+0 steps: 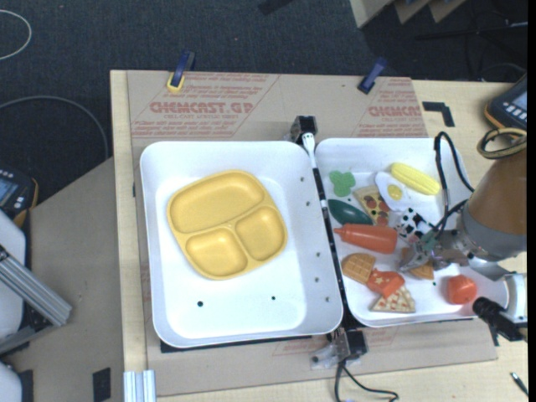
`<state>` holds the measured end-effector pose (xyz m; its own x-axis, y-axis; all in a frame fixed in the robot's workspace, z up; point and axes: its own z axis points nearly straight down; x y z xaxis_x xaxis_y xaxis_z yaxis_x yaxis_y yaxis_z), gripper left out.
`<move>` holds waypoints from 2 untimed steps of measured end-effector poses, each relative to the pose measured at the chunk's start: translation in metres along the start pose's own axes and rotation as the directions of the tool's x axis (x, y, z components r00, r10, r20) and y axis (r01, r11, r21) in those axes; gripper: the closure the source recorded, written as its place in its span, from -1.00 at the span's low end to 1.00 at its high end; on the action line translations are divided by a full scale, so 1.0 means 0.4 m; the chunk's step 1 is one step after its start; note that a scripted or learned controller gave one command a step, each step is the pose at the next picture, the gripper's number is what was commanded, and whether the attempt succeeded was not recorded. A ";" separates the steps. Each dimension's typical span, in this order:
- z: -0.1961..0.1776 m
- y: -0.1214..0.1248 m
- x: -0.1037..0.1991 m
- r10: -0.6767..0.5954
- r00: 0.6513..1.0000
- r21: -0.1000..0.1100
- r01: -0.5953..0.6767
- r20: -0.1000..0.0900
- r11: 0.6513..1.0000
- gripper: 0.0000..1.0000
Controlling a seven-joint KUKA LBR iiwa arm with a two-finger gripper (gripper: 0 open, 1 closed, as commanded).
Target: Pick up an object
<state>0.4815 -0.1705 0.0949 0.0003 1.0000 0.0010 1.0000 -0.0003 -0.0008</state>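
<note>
Arm (494, 212) low over rt bin (368, 153)

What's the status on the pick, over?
Pincer down in right bin among toy food, finger state unclear. Nothing seen held. Red carrot, waffle, pizza slice crowd close; yellow tray in left bin.

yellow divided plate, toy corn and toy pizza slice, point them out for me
yellow divided plate (226, 223): camera view, on the ridge between its compartments
toy corn (415, 178): camera view, middle of the yellow cob
toy pizza slice (395, 301): camera view, centre of the wedge
</note>
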 end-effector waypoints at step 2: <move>-0.245 -0.020 -0.007 -0.002 1.000 -0.006 0.002 0.004 1.000 1.00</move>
<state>0.4736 -0.1734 0.1930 -0.0013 1.0000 -0.0025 1.0000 0.0013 0.0055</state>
